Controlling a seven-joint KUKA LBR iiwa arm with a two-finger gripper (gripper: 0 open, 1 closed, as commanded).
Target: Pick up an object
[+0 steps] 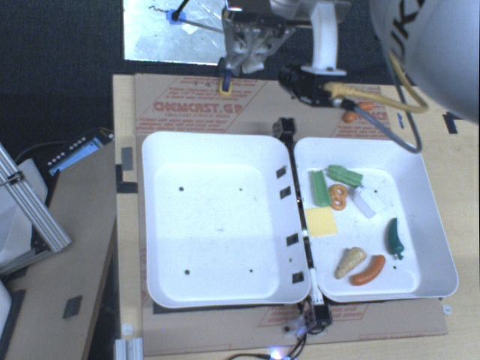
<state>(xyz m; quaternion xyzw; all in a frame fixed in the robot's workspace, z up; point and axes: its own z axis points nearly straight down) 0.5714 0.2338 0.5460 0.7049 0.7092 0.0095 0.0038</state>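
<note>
Landmark: the hinge strip [298,216] between the two bins.

Near edge, right of the strip: a sausage [367,270] and a cone [349,262] lie touching or nearly so, close to the right bin's [435,276] front rim. Likely a poor first target; two things that close invite a double contact.

Further back, just right of the strip: a yellow square [321,221], flat on the floor, so probably hard to pinch. Well right of it, a dark green pepper [394,238], alone.

Beyond the square: a pretzel [337,196] beside a green stick [320,187], a white block [365,202] to their right, and a green leaf [344,175] behind. This cluster is tight; the pepper seems the cleanest pick.

Left of the strip: the left bin [154,201], bare white floor with a few dark dots.

Far: the gripper [241,64] hangs past the bins' back rim, left of the strip's line, over cardboard [191,107], above a small yellow piece [224,88]. Nothing is visible between its fingers; their spread cannot be judged, blurred. Judgement: the arm is parked clear so the camera sees both bins; no grasp is begun.
</note>
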